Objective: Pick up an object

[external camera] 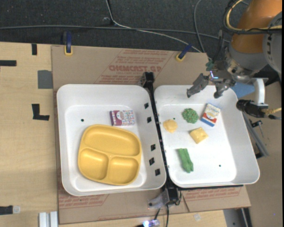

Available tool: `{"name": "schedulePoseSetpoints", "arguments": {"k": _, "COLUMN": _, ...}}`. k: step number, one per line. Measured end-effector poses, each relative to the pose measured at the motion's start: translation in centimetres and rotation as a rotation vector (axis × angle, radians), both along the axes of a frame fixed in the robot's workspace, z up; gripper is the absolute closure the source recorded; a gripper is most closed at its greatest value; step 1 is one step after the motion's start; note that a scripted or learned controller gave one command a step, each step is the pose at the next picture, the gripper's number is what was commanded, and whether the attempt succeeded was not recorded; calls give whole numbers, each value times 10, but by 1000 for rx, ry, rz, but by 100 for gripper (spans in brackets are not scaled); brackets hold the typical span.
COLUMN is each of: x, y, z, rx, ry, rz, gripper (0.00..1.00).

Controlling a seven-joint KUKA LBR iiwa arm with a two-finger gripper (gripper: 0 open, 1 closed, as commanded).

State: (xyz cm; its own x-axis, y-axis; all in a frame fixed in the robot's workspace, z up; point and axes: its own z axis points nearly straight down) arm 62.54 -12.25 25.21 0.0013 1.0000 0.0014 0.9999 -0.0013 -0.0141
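The gripper (207,89) is hovering with fingers spread and nothing between them over the right bin's (241,171) far edge; the small carton (210,114) is lying just below it, nearest.

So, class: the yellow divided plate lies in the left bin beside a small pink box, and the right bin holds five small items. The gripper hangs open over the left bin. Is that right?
Not quite. The camera view shows the gripper hanging open over the right bin, near its far edge, not the left bin. The rest holds: the yellow divided plate and small pink box are in the left bin, five small items in the right.
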Motion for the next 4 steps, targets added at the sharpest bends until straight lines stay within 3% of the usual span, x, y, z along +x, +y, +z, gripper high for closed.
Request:
{"name": "schedulePoseSetpoints", "arguments": {"k": 1, "x": 2, "y": 0, "z": 8, "rx": -1, "ry": -13, "rz": 3, "gripper": 0}}
{"name": "schedulePoseSetpoints", "arguments": {"k": 4, "x": -5, "y": 2, "z": -140, "rx": -2, "ry": -8, "rz": 2, "gripper": 0}}
